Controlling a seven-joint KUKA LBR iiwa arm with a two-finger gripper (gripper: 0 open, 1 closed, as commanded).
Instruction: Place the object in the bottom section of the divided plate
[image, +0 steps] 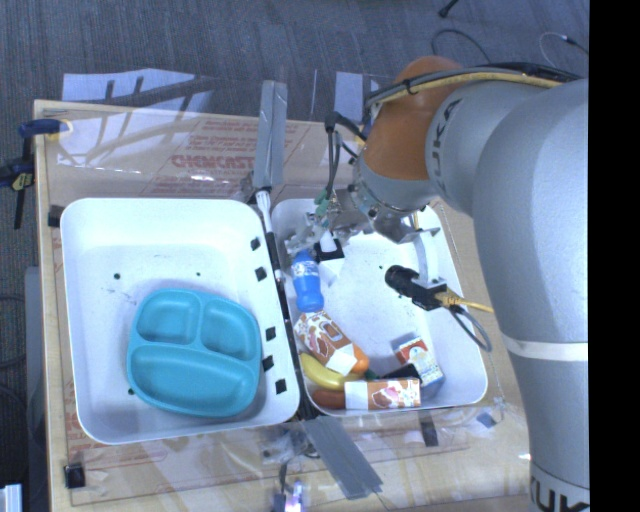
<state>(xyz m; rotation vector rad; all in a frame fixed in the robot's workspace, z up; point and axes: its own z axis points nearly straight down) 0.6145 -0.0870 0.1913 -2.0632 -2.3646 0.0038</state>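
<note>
Two white bins (90, 300) on a taped wooden bench (150, 150); pincer (318, 232) state unclear.

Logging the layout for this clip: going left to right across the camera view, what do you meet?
Left bin → blue divided plate → blue bottle → small carton → grey arm.

two white bins (90, 300), one divided plate (195, 350)
</note>
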